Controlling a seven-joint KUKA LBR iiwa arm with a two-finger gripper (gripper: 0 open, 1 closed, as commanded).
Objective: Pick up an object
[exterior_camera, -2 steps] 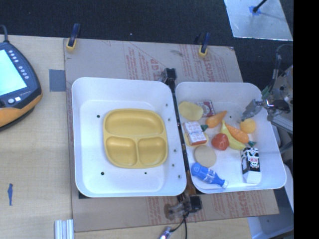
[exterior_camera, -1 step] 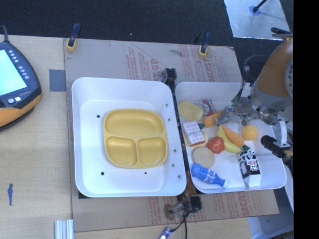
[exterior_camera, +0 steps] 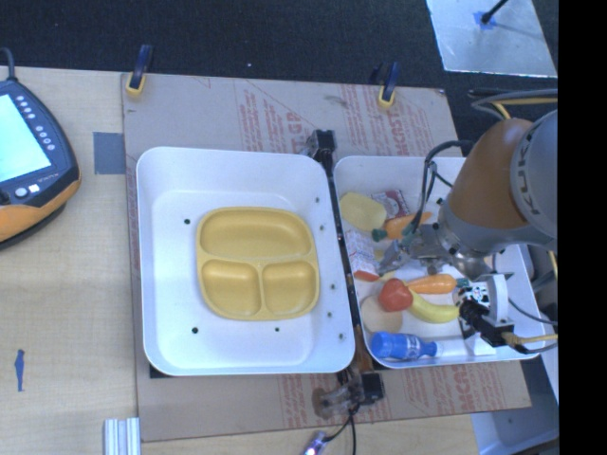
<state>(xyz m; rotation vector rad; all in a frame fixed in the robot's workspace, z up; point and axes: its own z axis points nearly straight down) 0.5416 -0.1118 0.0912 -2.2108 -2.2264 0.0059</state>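
Observation:
The right bin [exterior_camera: 379,167] holds several small things. A pale yellow fruit [exterior_camera: 360,209] lies at its left, with a crinkled wrapper [exterior_camera: 390,200] behind it. A red tomato [exterior_camera: 396,295], an orange carrot [exterior_camera: 432,283] and a yellow banana [exterior_camera: 435,310] lie in the middle. A blue bottle [exterior_camera: 402,347] rests along the front wall, and a beige disc [exterior_camera: 377,317] sits beside the tomato. My gripper [exterior_camera: 400,247] hangs low over the middle of this bin, just behind the tomato and carrot and close to a small orange piece [exterior_camera: 399,225]. I see nothing held in it.
The left bin [exterior_camera: 161,254] carries a yellow divided plate [exterior_camera: 256,261]. A teach pendant [exterior_camera: 28,159] lies on the bench at the far left. Clamps [exterior_camera: 138,72] pin the cardboard sheet at the back edge. The grey arm [exterior_camera: 493,192] covers the right bin's right side.

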